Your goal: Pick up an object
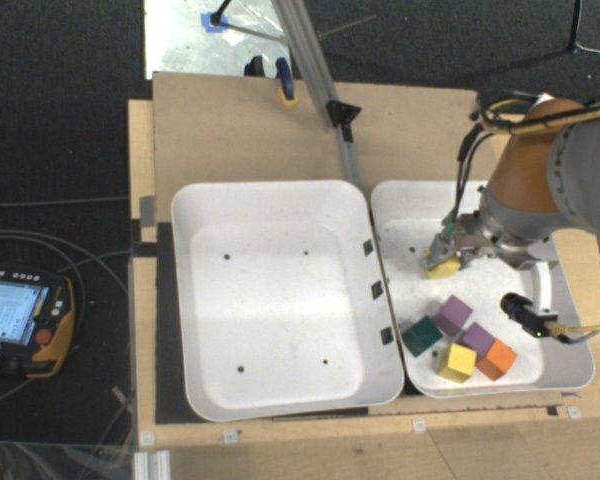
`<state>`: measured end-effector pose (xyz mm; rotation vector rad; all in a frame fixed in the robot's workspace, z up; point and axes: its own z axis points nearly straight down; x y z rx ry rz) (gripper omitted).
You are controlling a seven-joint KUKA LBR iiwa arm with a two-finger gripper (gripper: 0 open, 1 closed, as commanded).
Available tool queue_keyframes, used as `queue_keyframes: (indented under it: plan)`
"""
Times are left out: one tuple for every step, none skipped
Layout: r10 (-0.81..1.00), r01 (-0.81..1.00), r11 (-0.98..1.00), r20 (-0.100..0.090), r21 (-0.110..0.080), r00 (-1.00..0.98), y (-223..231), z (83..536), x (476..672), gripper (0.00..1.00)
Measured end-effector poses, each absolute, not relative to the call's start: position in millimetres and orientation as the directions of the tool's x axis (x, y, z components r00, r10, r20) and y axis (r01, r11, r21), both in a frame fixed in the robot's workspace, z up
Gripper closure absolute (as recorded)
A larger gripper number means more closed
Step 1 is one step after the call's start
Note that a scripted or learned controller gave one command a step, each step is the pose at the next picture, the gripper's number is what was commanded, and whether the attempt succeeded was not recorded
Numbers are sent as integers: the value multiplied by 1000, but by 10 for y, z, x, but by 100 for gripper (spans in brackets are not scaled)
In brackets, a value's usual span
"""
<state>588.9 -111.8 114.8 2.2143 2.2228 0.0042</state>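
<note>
a yellow object is seen clamped between the fingers of the gripper over the right bin.

Even overhead lighting, bright bleached glare across the left white bin floor, soft short shadows under the blocks, dark surrounding floor underexposed, slight overall softness, mild edge distortion.

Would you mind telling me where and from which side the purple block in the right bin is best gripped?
I would grip the purple block across its two free side faces, coming straight down from above. Its top face is exposed and it sits slightly apart at the upper edge of the cluster, with the green block, yellow block and orange block close below it, so a sideways approach would likely bump them.
</note>
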Motion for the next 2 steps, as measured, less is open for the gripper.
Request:
queue_keyframes:
  plan:
    - [1000, 1000, 14, 4, 8, -14, -295, 1945, 5785, 100]
    - [1000, 1000, 12, 3, 1, -12, 272, 1901, 5812, 100]
